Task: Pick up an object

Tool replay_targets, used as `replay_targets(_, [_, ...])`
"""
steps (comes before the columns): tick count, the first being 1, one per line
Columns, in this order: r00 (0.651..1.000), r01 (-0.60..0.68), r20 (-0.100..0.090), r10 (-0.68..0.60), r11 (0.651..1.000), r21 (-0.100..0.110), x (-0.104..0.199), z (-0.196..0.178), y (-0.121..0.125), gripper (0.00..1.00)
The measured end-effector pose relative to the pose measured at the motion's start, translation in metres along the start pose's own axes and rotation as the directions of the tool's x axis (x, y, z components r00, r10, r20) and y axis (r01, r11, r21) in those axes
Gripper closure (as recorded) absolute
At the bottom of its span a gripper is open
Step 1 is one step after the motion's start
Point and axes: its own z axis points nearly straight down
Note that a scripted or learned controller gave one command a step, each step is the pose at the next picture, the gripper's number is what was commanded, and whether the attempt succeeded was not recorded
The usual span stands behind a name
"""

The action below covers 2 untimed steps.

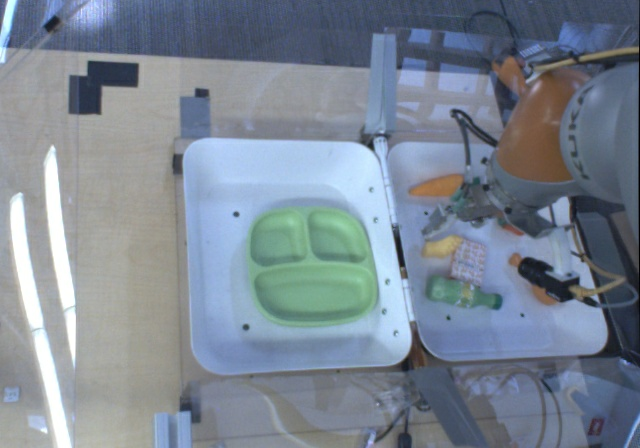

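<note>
My gripper (452, 218) hangs low over the right bin (520, 341), in its upper left part, with the grey and orange arm reaching in from the right. An orange carrot-like piece (437, 185) lies just behind it, close to the bin's far wall. Just in front of it lies a small yellow piece (443, 247). A pink-and-white patterned packet (468, 261) sits beside the yellow piece. A green bottle (463, 293) lies on its side nearer the front. I see nothing clearly held.
The left bin (215, 336) holds a green divided plate (312, 266) at its middle. A small red-orange piece (513, 229) lies under the wrist in the right bin. A metal divider (381, 86) stands behind the bins' shared wall.
</note>
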Motion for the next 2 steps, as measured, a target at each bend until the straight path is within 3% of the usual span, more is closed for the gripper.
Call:
replay_targets(1, [0.993, 0.117, 0.002, -0.118, 0.993, 0.002, 0.0194, 0.0109, -0.0374, 0.0])
replay_targets(2, [0.992, -0.124, -0.001, 0.124, 0.992, 0.009, 0.0167, 0.0122, -0.0346, 0.0])
